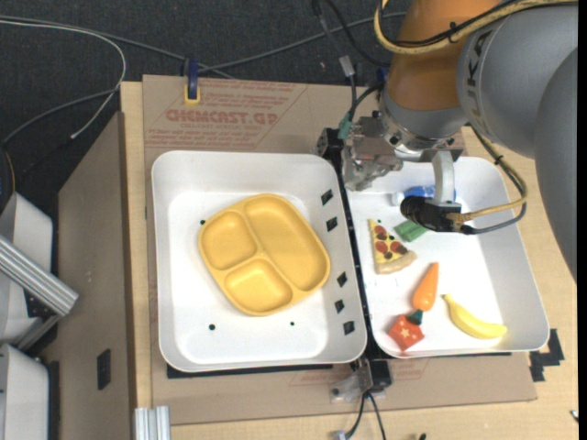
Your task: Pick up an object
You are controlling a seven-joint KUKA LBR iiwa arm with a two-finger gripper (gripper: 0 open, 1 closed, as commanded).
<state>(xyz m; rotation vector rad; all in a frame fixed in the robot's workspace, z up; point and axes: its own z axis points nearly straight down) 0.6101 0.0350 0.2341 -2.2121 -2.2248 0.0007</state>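
While the grey arm with its orange band hangs over the far end of the right-hand shallow white bin (523, 246), I cannot tell how its two-finger gripper (371, 168) is set; it sits at that bin's far left corner, against the divider.

I take the flat triangular toy pizza slice (389, 246) as my landmark and likeliest target. It lies just on the near side of the gripper, close to the divider. Its long axis runs away from me, with the narrow tip pointing toward the gripper and the wide crust toward the bin's near edge.

Beyond the slice and to its right lie a small green piece (413, 231) and a blue piece (419, 193), partly under a black fitting. On the near side, to its right, is an orange toy carrot (426, 286); nearer again are a small red block (406, 332) and a yellow toy banana (474, 320). Left of it, in the other bin, sits a yellow three-compartment plastic plate (263, 252).

My worries: the slice is thin and flat, so a descent could skate over it or pinch nothing. It also hugs the divider, which could block one side of the grasp. A drift right could snag the green piece instead.
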